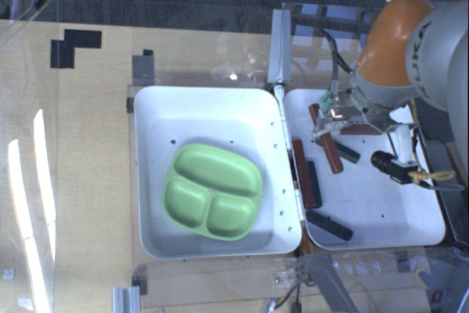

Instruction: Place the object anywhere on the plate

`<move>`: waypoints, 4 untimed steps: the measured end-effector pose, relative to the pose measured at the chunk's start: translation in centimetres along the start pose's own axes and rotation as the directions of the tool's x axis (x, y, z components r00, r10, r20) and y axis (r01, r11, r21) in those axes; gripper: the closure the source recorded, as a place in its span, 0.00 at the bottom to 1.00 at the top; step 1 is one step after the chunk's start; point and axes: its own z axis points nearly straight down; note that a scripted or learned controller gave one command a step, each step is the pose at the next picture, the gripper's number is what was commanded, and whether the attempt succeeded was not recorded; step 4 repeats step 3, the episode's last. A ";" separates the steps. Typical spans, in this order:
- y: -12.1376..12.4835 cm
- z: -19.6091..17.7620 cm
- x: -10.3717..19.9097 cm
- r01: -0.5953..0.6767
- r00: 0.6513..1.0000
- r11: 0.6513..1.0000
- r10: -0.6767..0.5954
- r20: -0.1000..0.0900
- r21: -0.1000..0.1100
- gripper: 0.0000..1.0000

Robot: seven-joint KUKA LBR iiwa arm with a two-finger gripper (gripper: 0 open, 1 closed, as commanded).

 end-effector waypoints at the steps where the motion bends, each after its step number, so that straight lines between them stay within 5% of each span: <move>1: -0.7 0.1 6.4 0.044 0.999 0.999 -0.044 -0.002 0.001 1.00; 2: -4.3 2.8 17.9 0.277 0.961 0.961 -0.277 -0.003 0.001 1.00; 3: -4.3 2.8 17.9 0.277 0.961 0.961 -0.277 -0.003 0.001 0.00; 4: -4.3 2.8 17.9 0.277 0.961 0.961 -0.277 -0.003 0.001 0.00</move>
